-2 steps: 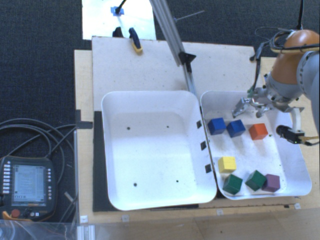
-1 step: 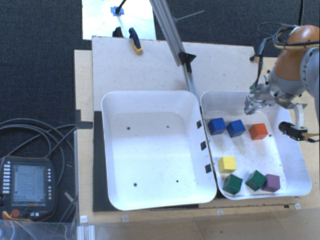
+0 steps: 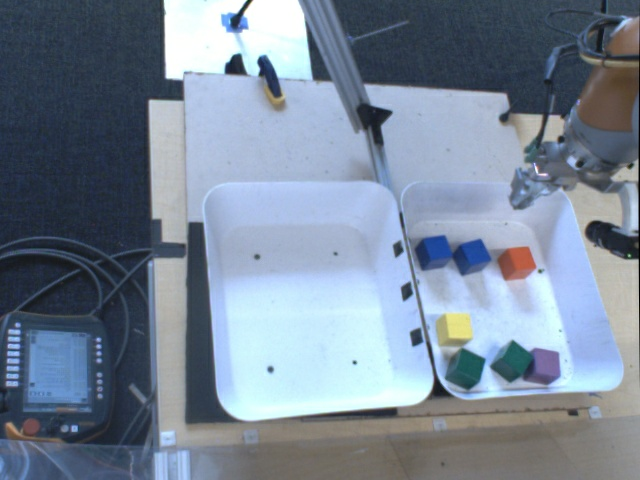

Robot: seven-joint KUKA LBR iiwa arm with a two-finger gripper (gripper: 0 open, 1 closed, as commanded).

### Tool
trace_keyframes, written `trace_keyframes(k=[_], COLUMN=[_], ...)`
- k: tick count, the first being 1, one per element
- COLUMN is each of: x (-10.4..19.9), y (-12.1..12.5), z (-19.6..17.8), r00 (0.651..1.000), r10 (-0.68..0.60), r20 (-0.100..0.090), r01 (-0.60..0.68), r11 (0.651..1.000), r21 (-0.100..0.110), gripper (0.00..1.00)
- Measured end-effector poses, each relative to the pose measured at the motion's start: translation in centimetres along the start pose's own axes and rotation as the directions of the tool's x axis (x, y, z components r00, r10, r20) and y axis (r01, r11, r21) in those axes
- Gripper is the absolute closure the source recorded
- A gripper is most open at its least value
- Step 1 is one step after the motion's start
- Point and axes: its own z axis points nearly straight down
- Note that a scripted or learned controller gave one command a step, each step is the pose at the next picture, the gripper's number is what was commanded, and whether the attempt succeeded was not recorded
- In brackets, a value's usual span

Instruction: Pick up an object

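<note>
End effector [image 3: 527,190]: over the right bin's [image 3: 590,298] 1 o'clock corner; open or closed, I cannot tell.
Blocks: seven, all in the right bin.
Orange block [image 3: 517,263]: nearest, at the end effector's 6 o'clock.
Left bin [image 3: 215,268]: beside it, at 9 o'clock.

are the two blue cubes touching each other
Cannot tell. In the camera view the left blue cube and right blue cube sit edge to edge, with no plain gap.
</note>
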Motion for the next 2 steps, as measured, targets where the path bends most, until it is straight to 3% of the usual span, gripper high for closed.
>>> trace_keyframes(k=[1, 2], x=[-0.1, -0.1], y=[0.2, 0.4], z=[-5.6, -8.0], r00=[1.0, 1.0], r10=[-0.002, -0.002], r20=[0.0, -0.001], r01=[0.002, 0.002], r11=[1.0, 1.0], r21=[0.0, 0.002], gripper=[1.0, 1.0])
